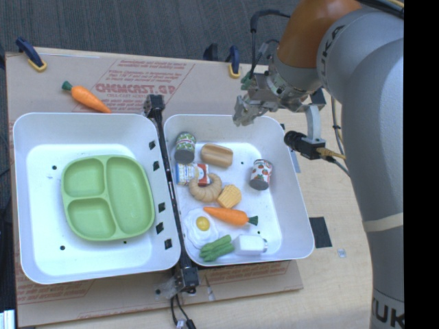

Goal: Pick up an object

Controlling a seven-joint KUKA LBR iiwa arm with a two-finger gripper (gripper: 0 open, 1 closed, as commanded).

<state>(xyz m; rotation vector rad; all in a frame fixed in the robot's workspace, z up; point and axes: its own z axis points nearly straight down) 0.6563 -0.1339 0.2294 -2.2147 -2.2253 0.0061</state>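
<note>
Risk: my gripper point(243, 115), finger state indeterminate, hovers at the right bin's point(291, 184) twelve-o'clock rim; descending here strikes the rim, missing the bread roll point(217, 155).

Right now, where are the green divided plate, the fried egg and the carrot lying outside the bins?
green divided plate point(108, 198): camera view, on the ridge between its compartments.
fried egg point(201, 224): camera view, on the yolk.
carrot outside the bins point(88, 98): camera view, on the orange body.
</note>
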